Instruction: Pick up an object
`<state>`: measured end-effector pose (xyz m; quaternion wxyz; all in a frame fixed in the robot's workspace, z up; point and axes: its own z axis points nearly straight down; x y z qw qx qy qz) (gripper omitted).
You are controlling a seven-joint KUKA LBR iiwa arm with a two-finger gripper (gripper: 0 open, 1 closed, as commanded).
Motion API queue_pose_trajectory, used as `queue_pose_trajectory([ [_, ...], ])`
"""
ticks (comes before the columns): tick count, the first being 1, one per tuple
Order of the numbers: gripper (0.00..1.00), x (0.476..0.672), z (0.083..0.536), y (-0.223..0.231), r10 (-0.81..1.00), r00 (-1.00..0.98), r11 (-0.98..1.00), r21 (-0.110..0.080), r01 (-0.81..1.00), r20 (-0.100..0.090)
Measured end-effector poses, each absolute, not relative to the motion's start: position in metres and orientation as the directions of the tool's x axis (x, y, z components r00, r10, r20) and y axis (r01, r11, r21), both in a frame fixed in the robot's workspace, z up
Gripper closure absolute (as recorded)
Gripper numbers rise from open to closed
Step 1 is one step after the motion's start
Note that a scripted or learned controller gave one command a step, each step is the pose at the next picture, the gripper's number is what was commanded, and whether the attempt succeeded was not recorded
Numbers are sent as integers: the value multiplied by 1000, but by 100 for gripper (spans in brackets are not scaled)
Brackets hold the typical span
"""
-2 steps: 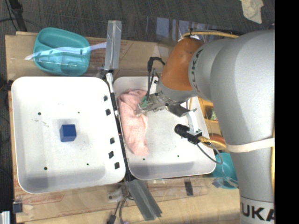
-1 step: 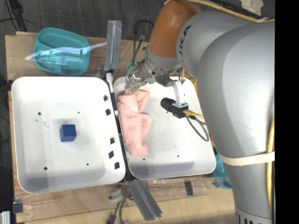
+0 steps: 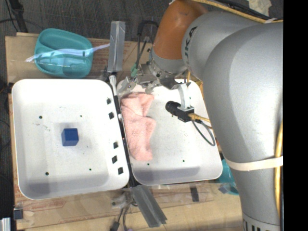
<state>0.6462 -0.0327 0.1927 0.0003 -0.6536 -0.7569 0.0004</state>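
Camera view: gripper sits at the pink cloth's twelve o'clock edge, reaching to grab; I cannot tell its grip. Next, pinch and lift.

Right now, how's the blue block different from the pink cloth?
The blue block is small, rigid and square-edged; the pink cloth is larger, soft and crumpled. The blue block sits alone mid-floor in the left bin; the pink cloth lies along the right bin's left wall, below the hand. Both rest on white bin floors.

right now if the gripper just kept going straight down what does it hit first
Most likely the top edge of the pink cloth in the right bin, since the gripper hangs just above it; depth is unclear.
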Motion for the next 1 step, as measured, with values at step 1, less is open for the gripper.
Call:
queue_pose_trajectory([
  [1,0,617,109,-96,980,-199,199,-4,980,1],
])
